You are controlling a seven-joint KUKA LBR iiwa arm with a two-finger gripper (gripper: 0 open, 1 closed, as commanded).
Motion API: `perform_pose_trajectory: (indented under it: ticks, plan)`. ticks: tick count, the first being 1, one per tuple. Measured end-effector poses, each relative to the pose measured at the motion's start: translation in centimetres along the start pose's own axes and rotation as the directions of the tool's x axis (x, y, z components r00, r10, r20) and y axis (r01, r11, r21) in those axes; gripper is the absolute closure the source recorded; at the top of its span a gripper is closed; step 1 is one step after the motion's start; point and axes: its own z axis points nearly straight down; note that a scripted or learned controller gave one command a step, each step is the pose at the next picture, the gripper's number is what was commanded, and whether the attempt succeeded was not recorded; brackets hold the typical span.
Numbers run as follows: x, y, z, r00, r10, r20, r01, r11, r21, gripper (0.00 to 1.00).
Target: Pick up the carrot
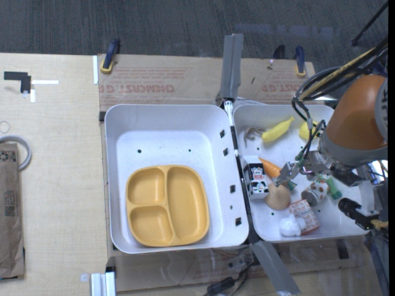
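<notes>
The orange carrot [268,166] lies in the right bin [265,229], pointing up-left, between a small printed carton [256,179] and the arm. My gripper [288,174] reaches in from the right and hangs over the carrot's thick right end, just above a tan potato [278,198]. The gripper's dark body hides that end of the carrot, and I cannot make out whether the carrot sits between the gripper's tips.
A yellow banana [277,130] lies at the back of the right bin. A small can [315,193], a red-and-white packet [303,215] and a white lump [289,227] crowd the front right. The left bin [166,125] holds a yellow divided plate [166,206].
</notes>
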Motion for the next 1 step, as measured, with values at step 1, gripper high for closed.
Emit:
perform_pose_trajectory:
  ticks: [1]
  plan:
    - [0.28, 5.76, 2.92, 0.979, -0.205, 0.018, 0.205, 0.979, -0.019, 0.00]
